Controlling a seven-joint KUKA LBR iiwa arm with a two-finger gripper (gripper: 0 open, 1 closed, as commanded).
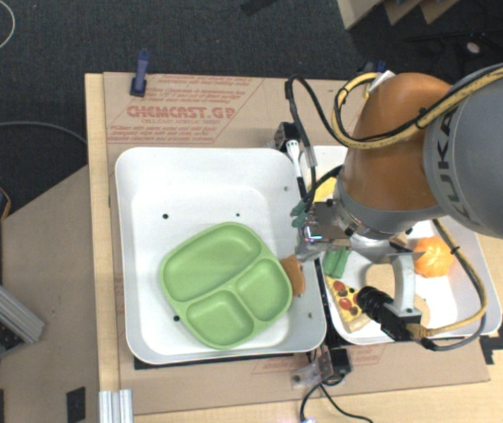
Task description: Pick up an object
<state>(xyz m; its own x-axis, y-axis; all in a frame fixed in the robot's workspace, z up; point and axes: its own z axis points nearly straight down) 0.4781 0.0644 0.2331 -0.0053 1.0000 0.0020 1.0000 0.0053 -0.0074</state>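
A green divided plate (225,282) lies in the left bin (145,192). A small brown object (294,276) rests against the plate's right edge, by the wall between the bins. My gripper (315,236) hangs under the orange-banded wrist (392,148), over that dividing wall and just above the brown object. The right bin (462,311) holds an orange fruit-like item (433,258), a pizza-slice toy (346,300), a green piece (336,261) and a yellow piece (323,189). The arm hides much of them.
The arm's bulk covers most of the right bin. Black cables (297,122) loop over the bins' far edge. A cardboard sheet (181,104) lies under both bins, with a blue clip (139,73) at its far left corner.
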